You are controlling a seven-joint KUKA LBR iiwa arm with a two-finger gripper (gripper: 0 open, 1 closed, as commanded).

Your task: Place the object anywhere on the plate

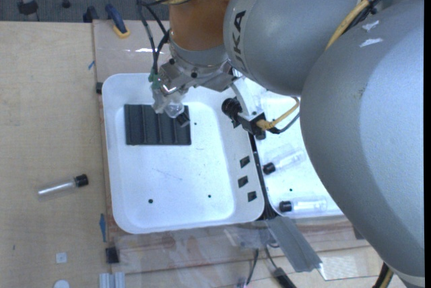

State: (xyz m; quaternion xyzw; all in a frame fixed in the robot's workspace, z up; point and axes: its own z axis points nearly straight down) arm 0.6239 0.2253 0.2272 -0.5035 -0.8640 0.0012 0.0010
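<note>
Far out on the left, a clear glass vial with a black cap lies on its side on the pale wooden tabletop, well apart from both bins and out of the work.

Next comes the left shallow white bin, and in its far-left part a black ribbed rectangular plate lies flat. The gripper hangs right over the plate's far edge, and between the fingers I can make out what looks like a small clear vial with a dark cap, its dark end just touching or just above the ribs. I judge that the fingers are closed on it, though the glass is hard to read against the metal.

What worries me is the release. The vial is round and the plate is grooved, so if it drops from any height or lands across the ribs near the edge, it could roll off into the bare bin floor. It sits close to the plate's far rim, so there is little margin that way. A tilted vial could also snag on a finger as they open and be flicked aside.

To the right, the second white bin holds two more clear vials with black caps, mostly shadowed by the grey arm.
</note>
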